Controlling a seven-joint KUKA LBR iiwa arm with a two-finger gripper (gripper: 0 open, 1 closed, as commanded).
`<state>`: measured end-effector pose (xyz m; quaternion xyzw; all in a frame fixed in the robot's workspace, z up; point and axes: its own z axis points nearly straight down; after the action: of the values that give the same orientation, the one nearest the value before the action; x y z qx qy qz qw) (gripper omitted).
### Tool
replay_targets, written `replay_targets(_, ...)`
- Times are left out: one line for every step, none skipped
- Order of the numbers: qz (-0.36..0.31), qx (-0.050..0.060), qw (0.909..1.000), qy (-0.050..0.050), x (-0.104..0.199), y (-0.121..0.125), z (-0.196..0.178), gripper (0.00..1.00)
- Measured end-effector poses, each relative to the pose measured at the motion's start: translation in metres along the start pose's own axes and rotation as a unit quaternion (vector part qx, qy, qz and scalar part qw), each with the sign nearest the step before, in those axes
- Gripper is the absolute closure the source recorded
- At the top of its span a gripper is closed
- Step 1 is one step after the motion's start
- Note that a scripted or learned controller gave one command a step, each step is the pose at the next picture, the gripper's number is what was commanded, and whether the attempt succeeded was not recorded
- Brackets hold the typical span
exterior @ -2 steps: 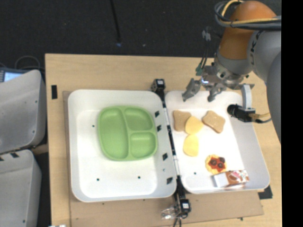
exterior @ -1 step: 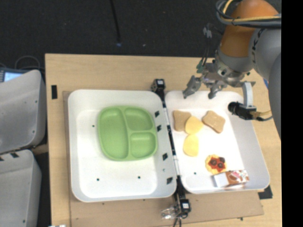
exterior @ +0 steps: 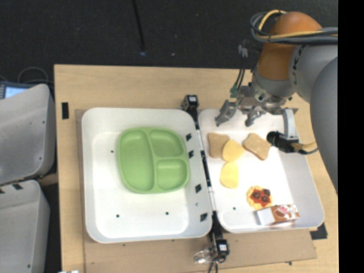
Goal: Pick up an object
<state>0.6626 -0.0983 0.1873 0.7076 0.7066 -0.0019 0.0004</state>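
Gripper spread open, empty, at right bin's upper left; drop straight onto bread w/ fingers straddling it.

Lit evenly and brightly from above; glared softly off two shallow white plastic bins. Cast faint shadows only. Blurred slightly throughout, perhaps from low resolution; dimmed toward dark floor.
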Motion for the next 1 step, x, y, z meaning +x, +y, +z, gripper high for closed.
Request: replay_targets(0.001, 0.000, 1.0000, 0.000, -0.0098, 0.0019, 0.0585, 0.00)
